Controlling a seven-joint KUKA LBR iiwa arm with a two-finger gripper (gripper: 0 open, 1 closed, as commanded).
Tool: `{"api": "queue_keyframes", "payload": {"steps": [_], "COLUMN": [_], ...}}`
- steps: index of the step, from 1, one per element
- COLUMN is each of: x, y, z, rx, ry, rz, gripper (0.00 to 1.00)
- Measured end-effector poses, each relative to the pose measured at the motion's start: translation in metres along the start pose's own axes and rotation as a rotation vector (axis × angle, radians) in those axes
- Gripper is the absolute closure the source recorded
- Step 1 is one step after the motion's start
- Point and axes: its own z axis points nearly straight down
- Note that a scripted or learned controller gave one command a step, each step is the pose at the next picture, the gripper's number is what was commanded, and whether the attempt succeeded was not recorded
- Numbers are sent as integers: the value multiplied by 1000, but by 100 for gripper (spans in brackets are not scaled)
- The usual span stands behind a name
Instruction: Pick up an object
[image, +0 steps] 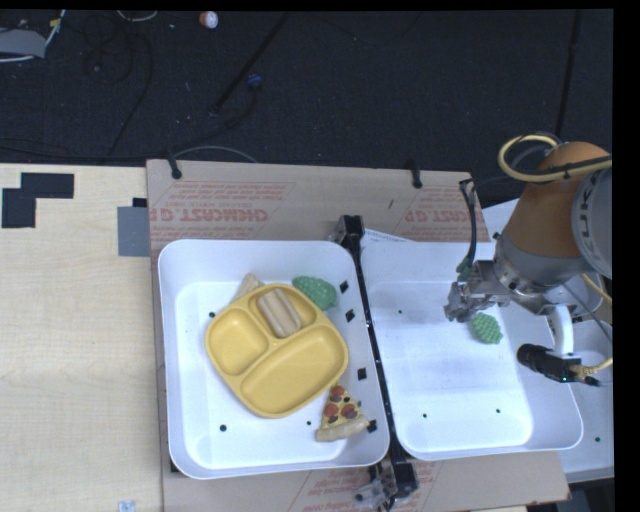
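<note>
A small green knobbly toy (487, 328) lies in the right bin (450, 400), near its right side. My gripper (461, 306) hangs over the same bin, just left of and slightly above the green toy, close to it or touching it. The grey arm with its orange band (545, 215) reaches in from the right. In the left bin (190, 400) lies a yellow divided plate (275, 350) with a hot dog (279, 310) in one compartment. A green leafy toy (316, 291) rests by the plate's upper right rim and a pizza slice (341, 415) by its lower right.
A black divider rail (365, 330) runs between the two bins. A black cable end (548, 362) hangs off the arm over the right bin's right rim. Cardboard (260, 205) lies under the bins, with a wooden benchtop (70, 350) to the left.
</note>
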Motion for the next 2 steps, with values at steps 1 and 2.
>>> {"api": "queue_keyframes", "payload": {"steps": [1,2], "x": [-3,-4], "y": [8,9], "z": [-60,-103], "rx": [-2,-1], "ry": [0,0], "rz": [-2,-3], "gripper": [100,100]}}
